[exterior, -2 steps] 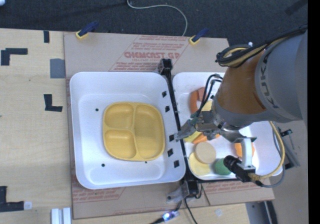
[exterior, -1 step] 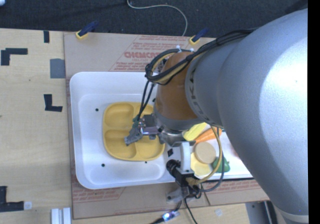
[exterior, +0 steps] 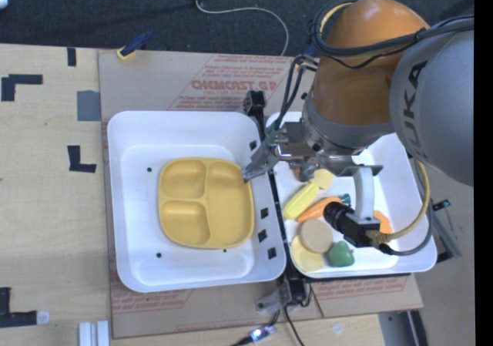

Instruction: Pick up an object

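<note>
A yellow divided plate (exterior: 204,202) lies flat in the left white bin (exterior: 123,183). My gripper (exterior: 256,166) hangs low over the divide between the two bins, right at the plate's upper right corner. I see nothing held in it. The right white bin (exterior: 407,158) holds toy foods: a yellow corn-like piece (exterior: 302,198), an orange carrot (exterior: 314,210), a tan round piece (exterior: 316,236), a green piece (exterior: 340,255) and a pale yellow slice (exterior: 303,260). The arm's big orange and grey body hides much of the right bin.
The bins sit on a cardboard sheet (exterior: 223,82) on the wooden bench. A white cable (exterior: 231,9) runs across the dark floor behind. A small blue and yellow item (exterior: 132,45) lies at the cardboard's far left corner.
</note>
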Tool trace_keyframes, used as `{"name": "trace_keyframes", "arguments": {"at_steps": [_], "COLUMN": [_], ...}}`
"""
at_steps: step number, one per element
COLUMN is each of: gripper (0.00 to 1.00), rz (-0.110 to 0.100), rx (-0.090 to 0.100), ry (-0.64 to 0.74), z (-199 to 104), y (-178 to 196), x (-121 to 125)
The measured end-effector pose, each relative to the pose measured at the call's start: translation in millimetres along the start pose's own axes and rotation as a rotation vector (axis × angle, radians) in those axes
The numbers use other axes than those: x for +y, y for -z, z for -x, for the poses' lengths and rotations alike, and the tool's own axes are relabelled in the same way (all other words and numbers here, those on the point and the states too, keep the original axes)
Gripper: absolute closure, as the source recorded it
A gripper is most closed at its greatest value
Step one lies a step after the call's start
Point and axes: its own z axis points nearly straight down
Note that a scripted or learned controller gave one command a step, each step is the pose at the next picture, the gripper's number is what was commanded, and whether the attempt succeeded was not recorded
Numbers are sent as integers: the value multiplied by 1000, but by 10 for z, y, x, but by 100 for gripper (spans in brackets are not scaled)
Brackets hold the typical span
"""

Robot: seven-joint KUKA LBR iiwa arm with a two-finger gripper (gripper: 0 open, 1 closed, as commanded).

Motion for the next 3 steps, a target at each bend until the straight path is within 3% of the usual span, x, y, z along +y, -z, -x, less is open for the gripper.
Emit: {"name": "trace_keyframes", "arguments": {"at_steps": [1,2,3], "gripper": [0,0,0], "rz": [1,-22,-7], "rx": [2,-4,0], "ry": [8,11,2], "z": [-319,-1191,-944], "y": [1466,945,1906], "x": [14,-18,15]}}
